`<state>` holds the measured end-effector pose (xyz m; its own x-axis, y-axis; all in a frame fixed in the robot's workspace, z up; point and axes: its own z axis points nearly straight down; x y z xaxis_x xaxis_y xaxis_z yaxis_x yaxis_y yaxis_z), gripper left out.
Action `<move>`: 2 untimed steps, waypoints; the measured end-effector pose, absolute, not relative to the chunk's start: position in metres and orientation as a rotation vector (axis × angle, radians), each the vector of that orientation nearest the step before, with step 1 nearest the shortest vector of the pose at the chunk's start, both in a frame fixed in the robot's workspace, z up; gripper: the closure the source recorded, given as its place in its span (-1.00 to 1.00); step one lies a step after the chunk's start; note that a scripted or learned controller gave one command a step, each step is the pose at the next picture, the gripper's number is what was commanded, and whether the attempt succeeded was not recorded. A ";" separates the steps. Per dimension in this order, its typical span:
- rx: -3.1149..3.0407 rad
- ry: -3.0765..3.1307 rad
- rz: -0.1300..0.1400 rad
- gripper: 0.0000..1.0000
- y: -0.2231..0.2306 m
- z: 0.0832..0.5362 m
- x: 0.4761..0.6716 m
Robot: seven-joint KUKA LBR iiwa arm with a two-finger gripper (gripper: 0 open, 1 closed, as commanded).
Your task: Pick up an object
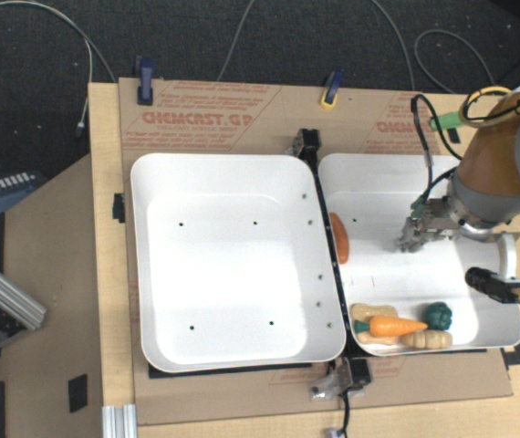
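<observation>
Nearest the lens: the grey arm, entering from the right, its orange band above the wrist standing high over the right bin. Ends in the gripper, low over the bare white floor in the middle of that bin. Nothing seen in its grasp. How wide it stands: cannot tell from this angle. Green and black cable looped over the wrist.

Contents of the right bin, two groups, both apart from the gripper:
- Against the left wall, about halfway along: an orange oblong object, touching or just beside the wall, left of the gripper.
- In the near left corner: a cluster of toy foods. Includes a carrot, orange, lying roughly crosswise; a dark green round piece just beside its right end; a beige piece on the far side and another beige piece on the near side. Pieces touching or nearly so; exact contacts cannot be told.

Left bin: white, alongside the right bin, rims meeting along the middle.

Under both bins: a printed cardboard sheet. At its far edge, a blue clamp and a yellow-and-blue clamp. Between the bins, a black clip at the far end.
</observation>
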<state>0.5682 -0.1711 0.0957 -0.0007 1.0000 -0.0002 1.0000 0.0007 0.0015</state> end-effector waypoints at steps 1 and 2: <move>2.218 2.218 0.004 1.00 -0.177 0.155 0.563; 2.218 2.218 0.005 1.00 -0.185 0.214 0.564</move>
